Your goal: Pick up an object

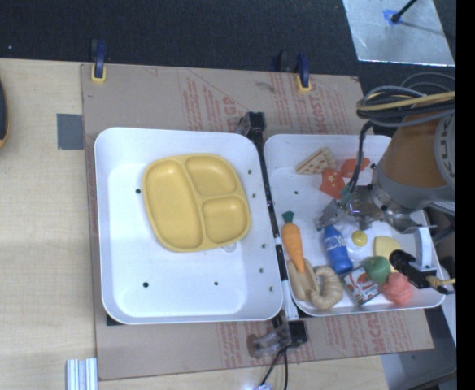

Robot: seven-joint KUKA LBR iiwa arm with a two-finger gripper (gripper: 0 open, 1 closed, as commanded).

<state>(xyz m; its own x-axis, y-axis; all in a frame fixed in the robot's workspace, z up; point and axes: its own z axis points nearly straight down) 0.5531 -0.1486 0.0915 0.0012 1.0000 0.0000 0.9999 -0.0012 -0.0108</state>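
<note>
The right bin (274,149) holds several small objects. A blue bottle (336,249) lies near its middle, with an orange carrot (293,243) to its left and a tan pretzel (325,287) below. Toward the back lie a tan wedge (314,162) and a red piece (333,183). A yellow lemon (386,246), a green item (376,268), a pink item (398,289) and a small can (363,288) crowd the front right corner. My gripper (341,212) hangs low in this bin, just above the blue bottle's top end, beside a small white-and-yellow piece (358,238).
The left bin (124,299) carries a yellow divided plate (196,201). The arm's grey body and orange band (412,157) cover the right bin's far right side. A black divider bar (266,210) runs between the bins. Cables (400,97) loop behind the arm.
</note>
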